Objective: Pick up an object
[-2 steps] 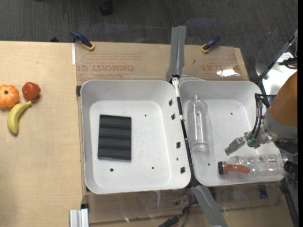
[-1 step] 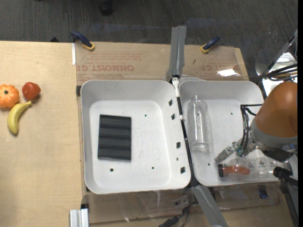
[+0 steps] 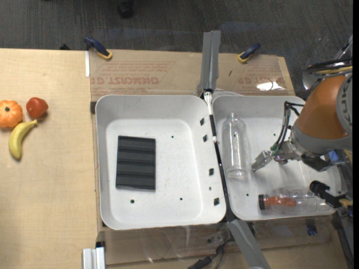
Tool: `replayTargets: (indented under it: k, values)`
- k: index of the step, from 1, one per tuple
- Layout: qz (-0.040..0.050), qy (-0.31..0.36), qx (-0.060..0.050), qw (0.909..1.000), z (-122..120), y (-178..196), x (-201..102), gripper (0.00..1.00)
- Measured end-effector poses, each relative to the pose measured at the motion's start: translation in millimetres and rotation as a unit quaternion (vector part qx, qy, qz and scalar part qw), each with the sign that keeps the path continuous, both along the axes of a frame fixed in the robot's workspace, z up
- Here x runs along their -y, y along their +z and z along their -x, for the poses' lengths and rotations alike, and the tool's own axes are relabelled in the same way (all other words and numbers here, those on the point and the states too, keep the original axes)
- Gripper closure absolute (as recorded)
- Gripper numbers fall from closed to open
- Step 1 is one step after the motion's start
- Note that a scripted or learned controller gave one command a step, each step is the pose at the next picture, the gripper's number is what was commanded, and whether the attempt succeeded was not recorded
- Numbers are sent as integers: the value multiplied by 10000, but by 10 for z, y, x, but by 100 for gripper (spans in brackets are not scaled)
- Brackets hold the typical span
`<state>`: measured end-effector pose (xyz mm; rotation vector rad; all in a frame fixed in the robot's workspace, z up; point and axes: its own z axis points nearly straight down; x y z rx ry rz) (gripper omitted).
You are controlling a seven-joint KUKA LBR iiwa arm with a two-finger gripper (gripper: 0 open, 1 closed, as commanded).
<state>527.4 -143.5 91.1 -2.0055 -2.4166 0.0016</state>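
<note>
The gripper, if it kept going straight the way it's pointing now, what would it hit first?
Probably the clear bottle lying in the right bin. The gripper points left toward the bottle's lower end, though its height above the bin is unclear.

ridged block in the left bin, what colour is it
Black, or very dark grey: the ridged block shows clearly in the camera view against the left bin, which is white.

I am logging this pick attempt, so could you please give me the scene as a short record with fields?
arm: grey with an orange band, reaching in from the right over the right bin
gripper: low in the right bin, beside the clear bottle, nothing seen between its fingers
clear bottle: lying lengthwise along the right bin's left side
second bottle: clear with orange contents and dark cap, lying along the right bin's near edge
left bin: holds a dark ribbed block
bench, far left: orange, red fruit, banana
</note>
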Motion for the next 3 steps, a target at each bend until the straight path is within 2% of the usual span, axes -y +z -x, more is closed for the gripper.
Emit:
replayTargets:
  k: [1,2,3]
  values:
    - [6,-311,4,9995,173,574,513,0]
    - [-3,31,-9,10000,508,-4,-462,0]
    - [7,-1193,-5,9929,-75,-3,-408,0]
